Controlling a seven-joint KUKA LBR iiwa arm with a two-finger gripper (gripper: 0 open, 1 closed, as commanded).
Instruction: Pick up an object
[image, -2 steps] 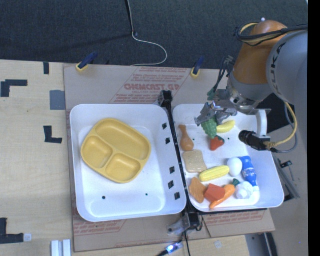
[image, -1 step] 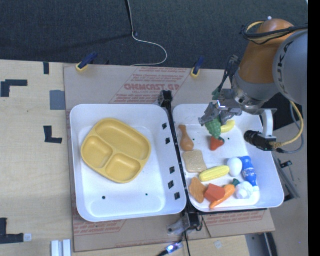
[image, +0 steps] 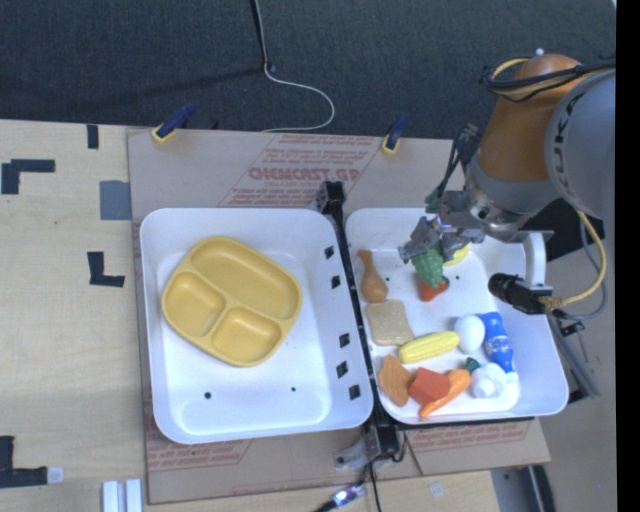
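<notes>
Right now, fingers (image: 432, 258) clamped on green-topped red toy veggie (image: 431, 275), over right bin (image: 545, 395), yellow divided plate (image: 232, 299) in left bin (image: 180, 405).

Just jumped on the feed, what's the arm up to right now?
The arm has reached into the right bin, and its gripper sits over a red and green toy vegetable near the bin's back. The toy lies right under the gripper, but a firm grasp isn't clear from this angle. The other toy foods, among them a corn cob, a carrot and a drumstick, lie in the same bin. The left bin holds a yellow divided plate.
</notes>
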